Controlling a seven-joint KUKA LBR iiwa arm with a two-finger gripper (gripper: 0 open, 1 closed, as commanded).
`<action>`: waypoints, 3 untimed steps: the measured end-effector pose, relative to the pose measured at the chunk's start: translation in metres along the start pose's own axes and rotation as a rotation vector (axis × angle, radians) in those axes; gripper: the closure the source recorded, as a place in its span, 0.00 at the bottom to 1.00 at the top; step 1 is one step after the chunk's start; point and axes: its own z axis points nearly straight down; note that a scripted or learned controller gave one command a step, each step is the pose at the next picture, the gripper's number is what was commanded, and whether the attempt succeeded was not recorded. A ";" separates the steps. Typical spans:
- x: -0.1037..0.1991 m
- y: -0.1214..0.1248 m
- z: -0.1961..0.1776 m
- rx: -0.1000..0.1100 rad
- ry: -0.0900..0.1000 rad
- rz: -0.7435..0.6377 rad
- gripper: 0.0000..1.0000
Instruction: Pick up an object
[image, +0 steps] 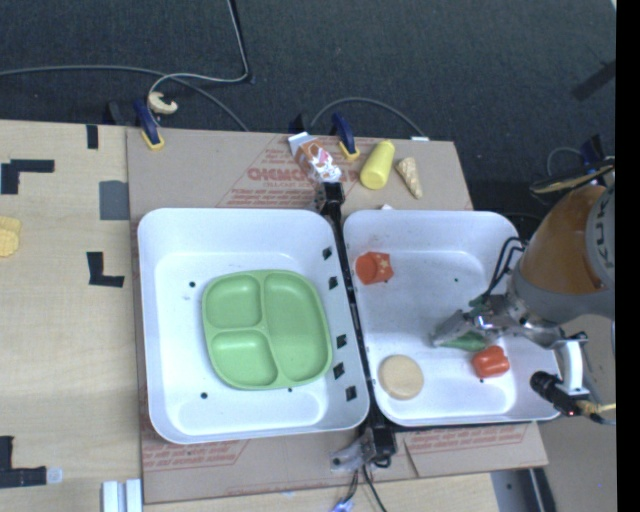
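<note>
My gripper (447, 332) hangs low in the right bin (430, 225), near its middle right, pointing left. A green object (466, 343) lies right under it, partly hidden by the gripper. Just to the right of that, a red object (490, 362) rests on the bin floor. A tan round object (401, 376) sits near the bin's front left. An orange-red object (374, 267) lies at the back left of the bin, well apart from the gripper.
The left bin (165, 300) holds a green divided plate (266, 328). Behind the bins, a yellow bottle (377, 164), a small packet (316, 158) and a cone-shaped piece (411, 177) lie on the cardboard. The arm (565, 260) overhangs the right bin's right wall.
</note>
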 end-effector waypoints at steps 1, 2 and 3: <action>-0.029 -0.033 0.005 -0.008 -0.003 0.000 0.00; 0.051 0.014 0.005 -0.010 -0.002 -0.003 0.00; 0.070 -0.021 0.005 -0.009 -0.004 0.000 0.00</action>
